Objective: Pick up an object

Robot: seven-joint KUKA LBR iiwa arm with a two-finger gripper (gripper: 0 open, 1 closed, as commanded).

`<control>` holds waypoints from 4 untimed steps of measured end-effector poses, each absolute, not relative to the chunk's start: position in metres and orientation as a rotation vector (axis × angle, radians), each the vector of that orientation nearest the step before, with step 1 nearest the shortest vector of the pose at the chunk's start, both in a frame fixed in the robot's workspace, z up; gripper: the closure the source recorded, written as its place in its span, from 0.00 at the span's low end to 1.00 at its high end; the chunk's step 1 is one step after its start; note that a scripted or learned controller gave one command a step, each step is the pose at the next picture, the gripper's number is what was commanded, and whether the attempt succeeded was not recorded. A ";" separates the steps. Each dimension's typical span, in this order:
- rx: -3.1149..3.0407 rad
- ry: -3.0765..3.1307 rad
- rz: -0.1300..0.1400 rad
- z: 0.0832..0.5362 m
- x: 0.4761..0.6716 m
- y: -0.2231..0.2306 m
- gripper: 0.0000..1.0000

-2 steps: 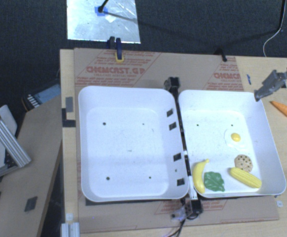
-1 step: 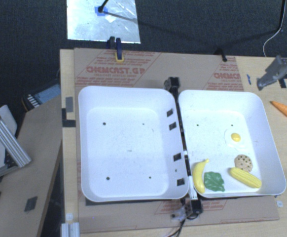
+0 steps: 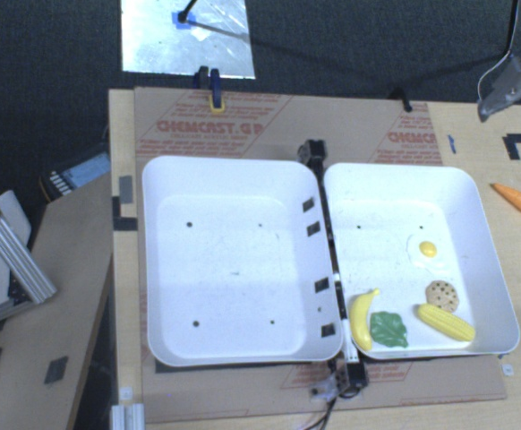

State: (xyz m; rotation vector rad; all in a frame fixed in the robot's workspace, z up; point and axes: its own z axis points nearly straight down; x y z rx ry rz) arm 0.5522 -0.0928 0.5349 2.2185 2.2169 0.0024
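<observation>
The right bin (image 3: 475, 204) holds several toy foods in its near half. A fried egg (image 3: 427, 250) lies toward the right wall. Below it sits a brown cookie (image 3: 441, 295), and a yellow corn cob (image 3: 446, 322) lies just in front of the cookie. At the bin's near left corner a yellow banana (image 3: 362, 319) rests against a green leafy piece (image 3: 389, 330).
The left bin (image 3: 153, 240) sits beside the right one, with a black clip strip (image 3: 325, 249) between them. An orange carrot (image 3: 518, 199) lies on the bench outside the right bin. A grey shiny shape (image 3: 509, 81) hangs at the top right. A metal plate (image 3: 187, 25) lies behind the bench.
</observation>
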 end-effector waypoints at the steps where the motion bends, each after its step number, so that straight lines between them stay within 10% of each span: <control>1: 2.221 2.218 0.004 0.536 0.495 -0.101 0.00; 2: 2.211 2.223 0.006 0.547 0.498 -0.100 1.00; 3: 2.204 2.238 0.004 0.534 0.521 0.003 1.00; 4: 2.214 2.235 -0.006 0.434 0.597 0.056 1.00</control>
